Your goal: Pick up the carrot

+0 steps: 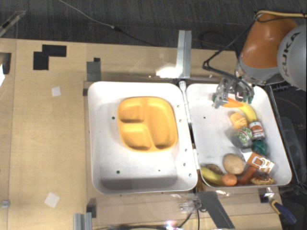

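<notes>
From the camera view above the pale wooden table (pixel 43 143), two shallow white bins sit side by side: the left bin (pixel 103 171) bears one yellow plastic compartment plate (pixel 145 122) with three sections, lying flat in its middle, and the right bin (pixel 206 143) gathers the food items along its right and lower sides, likely scattered there as a mixed pile to pick from. The grey arm with its orange band (pixel 263 44) reaches in from the right, and its metal claw (pixel 229 96) hangs low over the upper part of the right bin, directly at the small orange carrot (pixel 233 100), which lies just beside the yellow banana (pixel 248 110). Whether the claw is spread or pinching the carrot I cannot tell (the tips blur into the carrot's end), so the grasp is unproven. Counting: two bananas, the second (pixel 211 174) at the bin's lower edge; one brown potato (pixel 233 163); one small red-orange tomato-like piece (pixel 229 179); one red-labelled jar (pixel 257 130); one orange-and-white carton (pixel 260 163).
</notes>
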`<state>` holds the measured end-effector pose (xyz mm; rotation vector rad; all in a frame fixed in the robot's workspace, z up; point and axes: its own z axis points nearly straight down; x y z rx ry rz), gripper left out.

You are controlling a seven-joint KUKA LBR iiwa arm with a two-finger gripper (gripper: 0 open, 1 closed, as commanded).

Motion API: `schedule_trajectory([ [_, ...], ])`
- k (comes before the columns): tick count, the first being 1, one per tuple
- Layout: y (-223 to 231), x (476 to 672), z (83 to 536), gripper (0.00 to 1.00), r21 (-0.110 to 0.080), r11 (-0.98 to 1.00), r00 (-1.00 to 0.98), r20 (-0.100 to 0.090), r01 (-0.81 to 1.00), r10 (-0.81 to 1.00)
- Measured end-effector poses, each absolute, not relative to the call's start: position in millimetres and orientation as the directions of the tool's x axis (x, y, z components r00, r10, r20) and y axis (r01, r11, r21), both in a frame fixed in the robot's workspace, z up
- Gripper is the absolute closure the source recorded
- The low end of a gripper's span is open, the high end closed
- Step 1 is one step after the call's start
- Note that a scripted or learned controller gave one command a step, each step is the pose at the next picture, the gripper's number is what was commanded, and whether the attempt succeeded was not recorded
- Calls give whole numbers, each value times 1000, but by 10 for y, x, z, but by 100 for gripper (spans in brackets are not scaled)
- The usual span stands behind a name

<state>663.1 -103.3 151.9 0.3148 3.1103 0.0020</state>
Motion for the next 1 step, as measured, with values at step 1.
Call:
schedule_trajectory([
  [1, -1318, 6622, 1666, 100, 4, 867, -867, -10, 499, 499],
])
